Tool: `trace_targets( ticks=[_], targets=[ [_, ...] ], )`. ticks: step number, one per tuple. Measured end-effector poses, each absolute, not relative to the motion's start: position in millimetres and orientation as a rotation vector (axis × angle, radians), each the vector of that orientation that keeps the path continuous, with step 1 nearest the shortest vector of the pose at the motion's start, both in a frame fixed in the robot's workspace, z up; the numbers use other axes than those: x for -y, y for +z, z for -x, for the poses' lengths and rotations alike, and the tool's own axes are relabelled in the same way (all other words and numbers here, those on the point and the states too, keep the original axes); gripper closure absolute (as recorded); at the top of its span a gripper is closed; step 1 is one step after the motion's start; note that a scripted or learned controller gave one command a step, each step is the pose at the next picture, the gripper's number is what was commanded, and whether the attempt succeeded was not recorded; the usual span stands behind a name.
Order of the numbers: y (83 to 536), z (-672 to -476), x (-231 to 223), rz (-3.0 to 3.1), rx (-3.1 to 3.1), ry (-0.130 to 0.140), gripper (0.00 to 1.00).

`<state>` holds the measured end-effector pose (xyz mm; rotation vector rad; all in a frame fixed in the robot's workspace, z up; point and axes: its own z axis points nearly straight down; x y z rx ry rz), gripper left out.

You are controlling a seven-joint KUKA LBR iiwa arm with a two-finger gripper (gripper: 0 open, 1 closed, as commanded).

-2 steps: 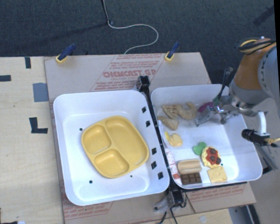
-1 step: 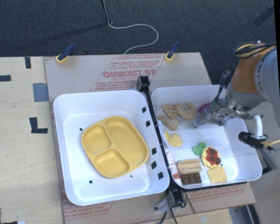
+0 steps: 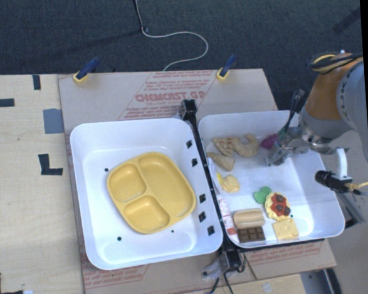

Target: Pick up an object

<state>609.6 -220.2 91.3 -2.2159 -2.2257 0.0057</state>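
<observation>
The right bin point(image 3: 318, 184) holds several toy foods. Tan pieces point(image 3: 235, 146) lie at its far left, with a smaller tan piece point(image 3: 222, 161) and a pale yellow piece point(image 3: 229, 184) below them. Along the near side sit a green piece point(image 3: 261, 195), a red and yellow slice point(image 3: 278, 206), a tan bun point(image 3: 248, 218), a brown block point(image 3: 251, 234) and a yellow square point(image 3: 285, 229). A purple object point(image 3: 268, 142) lies at the far middle. My gripper point(image 3: 276, 155) is low in this bin, just right of and below the purple object.
The left bin point(image 3: 92, 181) holds a yellow divided plate point(image 3: 150, 191). The grey arm with its orange band point(image 3: 324, 99) comes in over the right bin's far right corner. A black clamp point(image 3: 189, 108) sits where the bins meet.
</observation>
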Motion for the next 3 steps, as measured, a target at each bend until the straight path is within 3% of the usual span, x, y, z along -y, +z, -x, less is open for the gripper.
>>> trace_targets(
  ticks=[2,3],
  targets=[
    [204,-614.1,219,2.221,2.224,0.0,1.0],
    [223,-615.0,219,2.218,2.223,0.001,1.0]
  ],
)
